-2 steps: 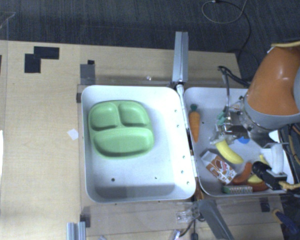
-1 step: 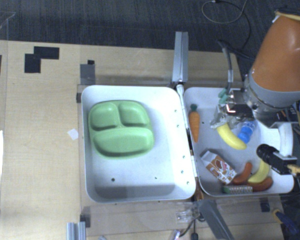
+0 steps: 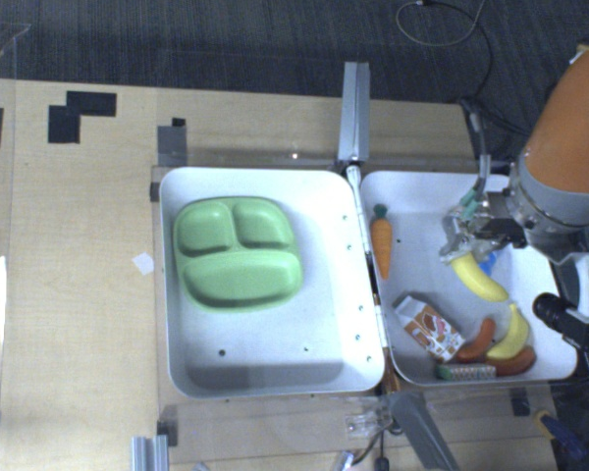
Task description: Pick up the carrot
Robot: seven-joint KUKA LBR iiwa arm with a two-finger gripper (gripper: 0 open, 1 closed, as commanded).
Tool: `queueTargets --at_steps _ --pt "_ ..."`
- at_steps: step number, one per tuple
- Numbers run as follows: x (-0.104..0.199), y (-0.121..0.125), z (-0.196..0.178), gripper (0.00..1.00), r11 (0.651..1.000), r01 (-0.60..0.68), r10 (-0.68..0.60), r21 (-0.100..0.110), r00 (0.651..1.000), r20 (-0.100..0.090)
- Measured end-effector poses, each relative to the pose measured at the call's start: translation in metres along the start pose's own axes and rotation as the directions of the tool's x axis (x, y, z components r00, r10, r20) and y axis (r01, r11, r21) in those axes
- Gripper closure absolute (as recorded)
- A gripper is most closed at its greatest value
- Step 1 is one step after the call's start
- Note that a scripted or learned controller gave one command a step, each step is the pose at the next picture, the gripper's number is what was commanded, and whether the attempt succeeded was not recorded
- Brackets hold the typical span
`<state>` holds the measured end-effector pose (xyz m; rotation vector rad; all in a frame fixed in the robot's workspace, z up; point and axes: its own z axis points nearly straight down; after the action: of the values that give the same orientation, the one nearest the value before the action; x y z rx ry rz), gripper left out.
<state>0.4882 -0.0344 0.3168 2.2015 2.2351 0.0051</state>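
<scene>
Nothing's done yet: your carrot (image 3: 381, 244) lies untouched at the right bin's (image 3: 412, 373) left edge, mid-frame. Your gripper (image 3: 468, 235) hovers further right over a banana (image 3: 477, 277), can't tell its finger state.

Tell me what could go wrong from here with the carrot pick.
1. The hand hovers over a banana, well away from the carrot; closing here would likely grab the wrong item.
2. The carrot lies against the right bin's left wall, so a finger may hit the wall.
</scene>
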Motion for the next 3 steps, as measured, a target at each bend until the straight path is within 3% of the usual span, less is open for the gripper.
queueTargets --at_steps 1,2,3 --pt "-0.008 0.02 -0.044 1.0 0.996 0.091 -0.091 -0.002 0.996 0.001" --pt "0.04 0.001 -0.056 1.0 0.994 0.107 -0.107 -0.002 0.994 0.0" --pt "-0.036 -0.001 -0.001 1.0 0.992 -0.127 0.127 0.002 0.992 0.0"
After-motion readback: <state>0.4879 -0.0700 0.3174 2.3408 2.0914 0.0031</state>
